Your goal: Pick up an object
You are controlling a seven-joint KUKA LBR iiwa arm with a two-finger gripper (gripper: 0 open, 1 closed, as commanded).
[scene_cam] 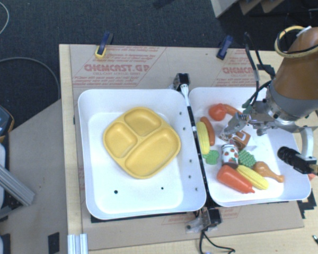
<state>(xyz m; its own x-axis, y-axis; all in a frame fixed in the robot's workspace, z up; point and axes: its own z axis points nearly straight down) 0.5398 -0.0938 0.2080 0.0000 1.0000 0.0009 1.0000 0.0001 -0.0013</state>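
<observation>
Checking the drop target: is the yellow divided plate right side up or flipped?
Right side up: the yellow plate shows its three hollow compartments facing the camera, lying in the left bin.

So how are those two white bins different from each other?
The left bin holds a single yellow divided plate; the right bin holds a heap of small toy foods. The gripper hangs over the right bin, not the left. Both are shallow, white and set side by side.

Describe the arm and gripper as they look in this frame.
The arm is a thick rounded grey body with an orange band above the wrist. Black cables run down its side toward the wrist. The gripper is a small metallic grey piece with silver parts, over the right bin.
</observation>
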